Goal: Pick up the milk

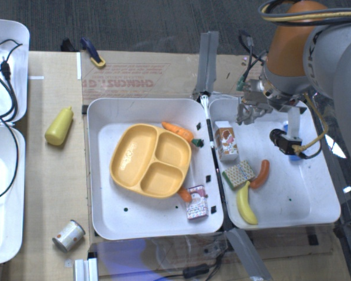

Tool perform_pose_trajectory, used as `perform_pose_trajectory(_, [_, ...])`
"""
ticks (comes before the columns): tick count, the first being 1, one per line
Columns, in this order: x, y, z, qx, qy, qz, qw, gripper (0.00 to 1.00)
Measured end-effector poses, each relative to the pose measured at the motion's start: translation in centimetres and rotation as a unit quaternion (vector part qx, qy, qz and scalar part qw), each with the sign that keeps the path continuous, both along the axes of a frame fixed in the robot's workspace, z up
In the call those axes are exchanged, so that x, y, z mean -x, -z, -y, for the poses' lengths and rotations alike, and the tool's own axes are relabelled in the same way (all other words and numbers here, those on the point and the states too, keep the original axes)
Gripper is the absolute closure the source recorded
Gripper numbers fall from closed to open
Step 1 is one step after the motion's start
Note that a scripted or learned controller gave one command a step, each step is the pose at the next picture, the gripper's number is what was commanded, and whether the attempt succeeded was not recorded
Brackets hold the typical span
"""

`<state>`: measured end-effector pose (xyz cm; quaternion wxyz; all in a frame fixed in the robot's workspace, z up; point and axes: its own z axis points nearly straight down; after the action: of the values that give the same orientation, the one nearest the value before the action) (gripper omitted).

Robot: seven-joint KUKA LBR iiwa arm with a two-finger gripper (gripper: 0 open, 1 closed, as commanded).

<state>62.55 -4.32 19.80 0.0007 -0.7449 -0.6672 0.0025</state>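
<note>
Over the right side of the bench, the grey arm with its orange band (301,28) is seen reaching in above the right shallow white bin (304,206). Beside it, the left shallow white bin (105,209) is largely taken up by a yellow three-compartment plastic plate (151,160), which is set at a tilt.

At the far left corner of the right bin, the two-finger gripper (247,117) is held low, just beyond the small brown-and-white milk carton (226,142), which lies against the bin's left wall. Nothing is seen between the fingers, and whether they are spread or closed cannot be told.

Outside the bins, a yellow squeeze bottle (59,126) is laid on the bench to the left, and a small silver can (68,235) is lying on its side near the front left corner.

Nearer the front of the right bin, a yellow banana (246,204) is found just beside a green-and-white chequered packet (238,173) and a red sausage (260,174).

In the left bin, an orange carrot (179,131) is laid along the plate's far edge, and a small pink-and-white printed carton (196,202) is placed by its near right corner.
</note>
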Motion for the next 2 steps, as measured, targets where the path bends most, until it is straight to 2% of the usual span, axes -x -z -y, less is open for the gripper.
perform_pose_trajectory(1, [-0.3, 0.8, 0.3, 0.0001, 0.108, 0.001, 0.9941, 1.0])
perform_pose_trajectory(2, [0.6, -1.8, -3.5, 0.0001, 0.065, 0.002, 0.9979, 1.0])
